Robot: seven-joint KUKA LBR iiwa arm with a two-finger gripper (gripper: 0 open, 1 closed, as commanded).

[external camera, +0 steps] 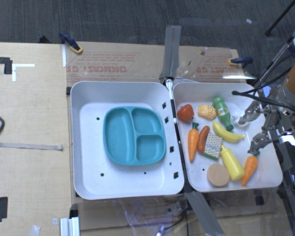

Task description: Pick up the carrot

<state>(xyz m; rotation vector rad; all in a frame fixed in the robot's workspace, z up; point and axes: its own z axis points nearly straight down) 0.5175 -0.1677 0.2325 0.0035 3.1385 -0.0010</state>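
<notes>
Two orange carrots lie in the right bin (273, 178). One carrot (193, 142), with a green top, lies near the bin's left wall beside a reddish-brown sausage (203, 138). The other carrot (249, 169) lies near the front right corner, next to a yellow bottle (231, 162). My gripper (252, 130) hangs over the right side of this bin, open, with its fingers spread and nothing between them. Its lower finger (256, 144) ends just above the top end of the right-hand carrot; whether it touches is unclear.
The right bin also holds a red tomato (185, 112), corn (206, 112), a green bottle (222, 113), a banana (227, 132), a checkered block (213, 145) and a round tan biscuit (218, 175). A teal divided plate (135, 135) lies in the left bin (83, 146).
</notes>
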